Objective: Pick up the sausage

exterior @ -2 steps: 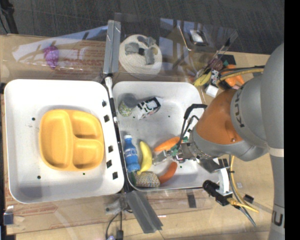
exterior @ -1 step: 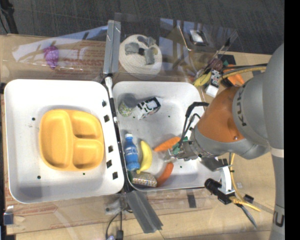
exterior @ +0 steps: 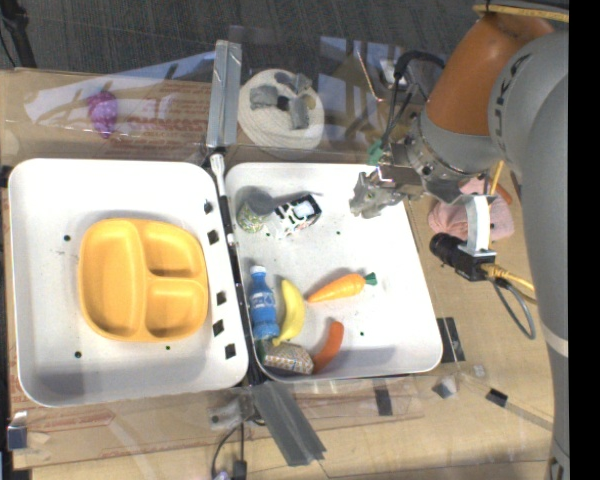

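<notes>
White, shallow and round-cornered, the left bin (exterior: 40, 268) carries a glossy yellow plastic tray (exterior: 145, 278) with three moulded compartments, set near the bin's centre.

The right bin (exterior: 400, 298), of the same white material, holds the remaining items:
- A grey-green rounded object (exterior: 252, 211) lies at the far left corner, with a small black-and-white item (exterior: 300, 210) just beside it.
- A blue bottle (exterior: 263, 304) with a white cap lies along the left edge.
- A curved yellow banana (exterior: 292, 310) touches the bottle's right side.
- A speckled, oval object (exterior: 289, 359) sits at the near left corner.
- An orange carrot (exterior: 337, 287), tapered with a green stem end, lies near the bin's centre.

The sausage (exterior: 327, 345) is a short, smooth, reddish-orange cylinder with rounded ends, slightly curved. It lies tilted near the near edge of the right bin, its lower end touching the speckled object and below the carrot.

The gripper (exterior: 368, 200), metallic grey, hangs over the far right part of the right bin, well apart from the sausage. Whether its fingers are apart or together cannot be told.

A coil of white rope (exterior: 280, 108) rests on the worktop (exterior: 160, 108) beyond the bins.
</notes>
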